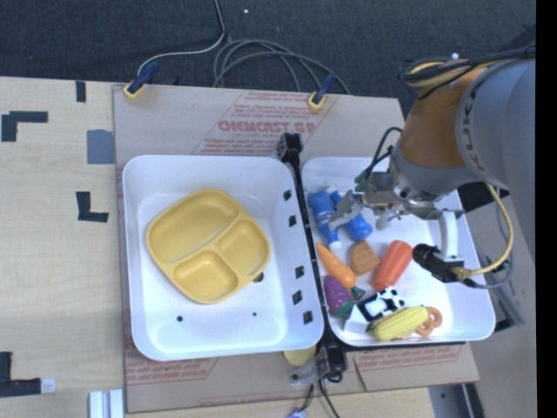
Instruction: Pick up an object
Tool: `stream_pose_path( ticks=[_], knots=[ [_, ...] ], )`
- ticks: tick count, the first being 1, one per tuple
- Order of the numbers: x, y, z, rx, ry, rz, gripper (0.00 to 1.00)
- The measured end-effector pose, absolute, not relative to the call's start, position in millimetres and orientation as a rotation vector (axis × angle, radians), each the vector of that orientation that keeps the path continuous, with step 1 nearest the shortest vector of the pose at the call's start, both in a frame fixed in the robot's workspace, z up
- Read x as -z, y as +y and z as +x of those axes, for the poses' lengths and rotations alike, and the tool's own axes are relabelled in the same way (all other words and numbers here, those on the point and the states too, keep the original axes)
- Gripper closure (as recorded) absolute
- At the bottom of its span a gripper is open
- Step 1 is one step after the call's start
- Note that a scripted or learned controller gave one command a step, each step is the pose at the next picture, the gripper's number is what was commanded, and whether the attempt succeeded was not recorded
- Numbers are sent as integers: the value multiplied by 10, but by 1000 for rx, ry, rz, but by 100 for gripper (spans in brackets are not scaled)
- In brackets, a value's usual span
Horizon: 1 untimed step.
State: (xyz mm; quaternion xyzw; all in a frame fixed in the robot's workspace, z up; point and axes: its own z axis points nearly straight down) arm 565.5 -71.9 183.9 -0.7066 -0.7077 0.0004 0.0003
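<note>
- Two shallow white plastic bins sit side by side on a brown cardboard sheet over a pale wood bench.
- The left bin point(139, 233) holds a yellow plastic plate with three compartments point(207, 244), lying flat near its middle.
- The right bin point(474, 307) holds a cluster of small toy foods: blue plastic pieces point(324, 205) at the far left, an orange toy carrot point(335, 265), a tan waffle-like square point(364, 257), a red-orange rounded cylinder point(392, 264), a purple piece point(335, 294), a black-and-white block point(380, 304) and a yellow corn cob point(399, 322) at the near edge.
- The grey arm with its orange band reaches in from the right; its gripper point(365, 213) hangs over the far left part of the right bin.
- The metal fingers look spread apart, with nothing clamped between them.
- A blue piece point(359, 227) lies directly below the fingers, seemingly the likeliest target; its long axis cannot be made out.
</note>
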Motion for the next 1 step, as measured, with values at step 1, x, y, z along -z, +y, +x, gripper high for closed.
stream_pose_path(
  ticks=[1],
  knots=[
    [-1080, -956, 5088, -11, -2211, -2220, 0]
  ],
)
